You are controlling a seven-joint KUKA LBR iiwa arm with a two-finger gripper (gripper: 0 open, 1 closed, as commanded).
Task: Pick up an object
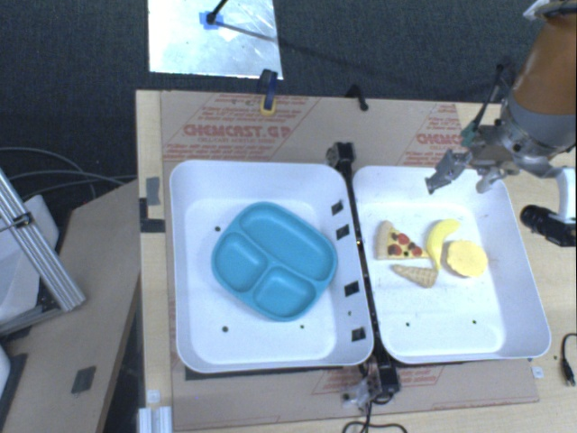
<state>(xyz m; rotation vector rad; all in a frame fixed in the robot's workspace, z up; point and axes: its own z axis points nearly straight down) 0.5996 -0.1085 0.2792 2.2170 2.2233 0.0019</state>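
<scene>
White plastic bins, two, shallow, side by side on a brown cardboard sheet [270,120] that covers the bench [108,242].

Left bin [194,197]: one blue divided tray [273,260], three compartments, lying flat near the middle, turned at a slant.

Right bin [505,323]: four toy foods grouped in the middle. Pizza slice [396,242], red spots on top, nearest the divider between the bins. Waffle cone [414,275], tan, lying on its side just below the pizza slice. Banana [440,240], yellow, curved, to the right of the pizza slice. Round yellow piece [467,259], touching the banana's lower right side.

Arm [550,70]: grey with an orange band, entering from the right, above the far right corner of the right bin. Gripper [464,174]: two fingers [442,177] spread apart, nothing between them, raised over the far edge of the right bin, well apart from the toy foods.

Beyond the bins: a shiny metallic sheet [216,25] on dark carpet.
</scene>
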